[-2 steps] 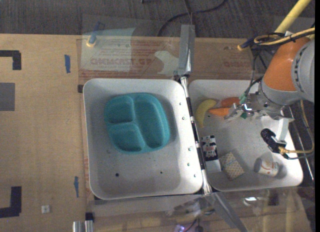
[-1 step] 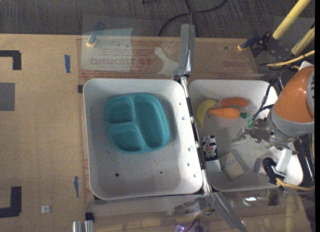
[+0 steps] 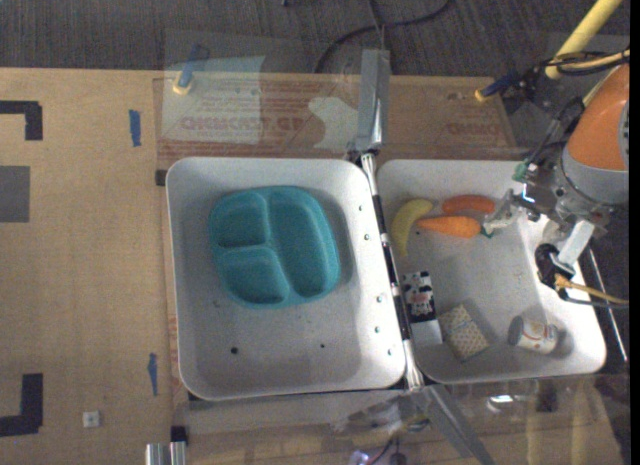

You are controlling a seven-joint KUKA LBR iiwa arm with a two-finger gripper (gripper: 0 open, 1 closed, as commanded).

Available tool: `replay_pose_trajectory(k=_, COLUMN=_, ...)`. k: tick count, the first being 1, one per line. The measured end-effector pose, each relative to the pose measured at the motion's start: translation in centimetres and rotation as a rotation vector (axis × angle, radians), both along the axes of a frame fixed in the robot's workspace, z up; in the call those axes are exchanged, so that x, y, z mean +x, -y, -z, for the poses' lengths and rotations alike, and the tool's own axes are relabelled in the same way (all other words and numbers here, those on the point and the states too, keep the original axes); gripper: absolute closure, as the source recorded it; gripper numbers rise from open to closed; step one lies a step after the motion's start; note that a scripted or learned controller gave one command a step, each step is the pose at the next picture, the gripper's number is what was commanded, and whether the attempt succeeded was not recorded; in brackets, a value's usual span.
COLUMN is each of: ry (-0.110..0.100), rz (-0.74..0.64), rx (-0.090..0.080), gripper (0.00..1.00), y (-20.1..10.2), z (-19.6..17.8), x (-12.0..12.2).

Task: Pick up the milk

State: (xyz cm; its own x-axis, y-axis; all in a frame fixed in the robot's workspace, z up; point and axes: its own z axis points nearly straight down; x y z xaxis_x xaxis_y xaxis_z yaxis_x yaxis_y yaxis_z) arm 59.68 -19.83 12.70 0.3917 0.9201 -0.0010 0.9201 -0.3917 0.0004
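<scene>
Milk (image 3: 420, 299) lies well apart from the claw (image 3: 508, 209).

The milk (image 3: 421, 300), a small carton with black-and-white cow markings, sits in the right bin, pressed against its left wall near the front, a little apart from everything else.

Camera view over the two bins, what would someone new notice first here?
The teal divided plate stands out most, lying alone in the left bin. Next comes the grey and orange arm reaching in over the right bin, where a banana, two carrots and the black and white milk carton lie; the milk rests against that bin's left wall.
</scene>
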Motion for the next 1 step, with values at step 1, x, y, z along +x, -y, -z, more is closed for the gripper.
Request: replay_pose_trajectory(k=1, ry=0.0, rz=0.016, rx=0.0, gripper=0.0, y=-2.75, z=-1.05, x=2.96)
